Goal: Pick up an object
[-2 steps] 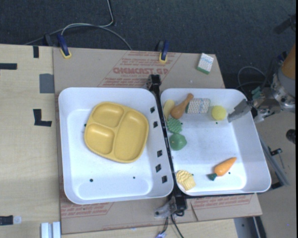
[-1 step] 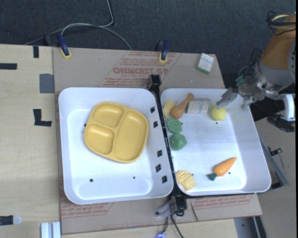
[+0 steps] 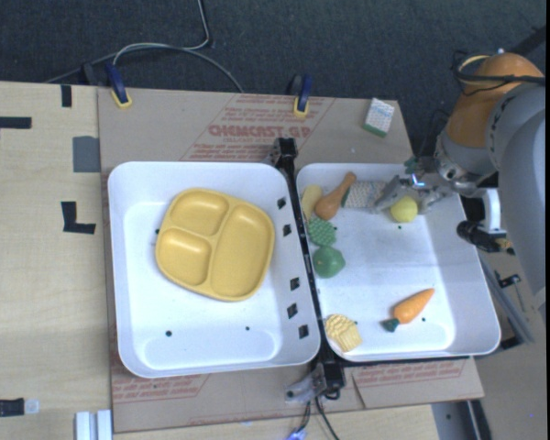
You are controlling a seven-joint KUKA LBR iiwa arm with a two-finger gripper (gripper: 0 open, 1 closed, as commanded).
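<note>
My gripper [image 3: 405,189] hangs low over the back right part of the right bin [image 3: 440,264]. A small yellow lemon [image 3: 404,212] lies right at its tip, touching or nearly touching it; whether it is gripped is unclear. An orange carrot [image 3: 411,307] lies near the bin's front right. A yellow corn piece [image 3: 343,333] sits at the front left corner. Along the left wall are a green pepper [image 3: 328,262], a green leafy piece [image 3: 322,232] and a brown drumstick [image 3: 334,197].
The left bin [image 3: 137,337] holds a yellow divided plate [image 3: 214,243]. A small green and white box [image 3: 379,116] stands on the cardboard behind the right bin. Two clamps [image 3: 301,94] hold the cardboard's back edge. The arm [image 3: 486,117] fills the right side.
</note>
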